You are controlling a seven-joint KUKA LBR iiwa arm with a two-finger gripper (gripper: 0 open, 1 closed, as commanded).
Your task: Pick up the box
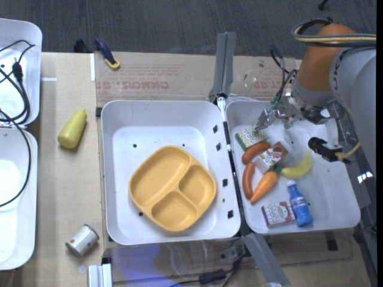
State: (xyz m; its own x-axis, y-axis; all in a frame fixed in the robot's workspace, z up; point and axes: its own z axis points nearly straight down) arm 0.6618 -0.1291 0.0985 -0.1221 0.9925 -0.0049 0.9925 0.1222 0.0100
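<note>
We saw two white bins side by side on the bench. The left bin (114, 160) held a yellow divided plate (172, 188), lying flat near its middle. The right bin (335, 211) held the small items: a box (278, 213) with a red and white face lay flat near the bin's near edge, and a blue bottle (298, 204) lay just to its right, touching or nearly so. Farther in lay a carrot (264, 186), a sausage (248, 179) to its left, another sausage (256, 151) beyond, a small carton (272, 156) between them, a banana (297, 168) to the right, and a green-edged packet (246, 138) close to the bin's left wall.

The arm (335, 70) reached in from the right over the far part of the right bin. Its gripper (281, 113) hung above the far left of that bin, well apart from the box, which sat untouched at the near side. We could not tell how wide its hand stood, and we saw nothing in it.

Outside the bins, a mustard bottle (72, 129) lay to the left of the left bin, and a can (82, 240) lay on its side by that bin's near left corner.
</note>
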